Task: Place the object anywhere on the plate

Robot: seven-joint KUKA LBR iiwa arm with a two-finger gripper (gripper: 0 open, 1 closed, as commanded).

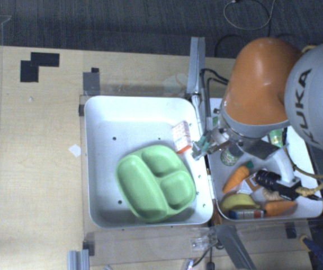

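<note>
Nearest in the left bin [102,151], a green plate [156,184] with three compartments lies flat toward the near right corner, and nothing is seen resting on it. Across the wall between the bins, the near end of the right bin [299,156] is crowded with a yellow fruit [237,200] and two carrots [236,179].

Farther back, the hand [200,148] is found over that dividing wall, just past the plate's far right corner. Whether it is wide or closed cannot be told, and nothing can be said to be held in it. Just to its left, a small white packet [180,136] with orange print lies on the floor of the left bin, near the plate's far edge but not on the plate. Contact between packet and hand cannot be made out. Beyond, the arm [263,89] reaches in from the right over the right bin, and pale tabletop [32,167] is seen to the far left.

The packet is taken to be the task's thing, being closest to the hand, so the grasp is judged to be the step in hand and the placing not yet done. For the next move, the packet would have to be pinched securely, lifted off the floor, carried a short way near and left over the plate's raised rim, and released into any compartment. A thin, flat packet may well slip
</note>
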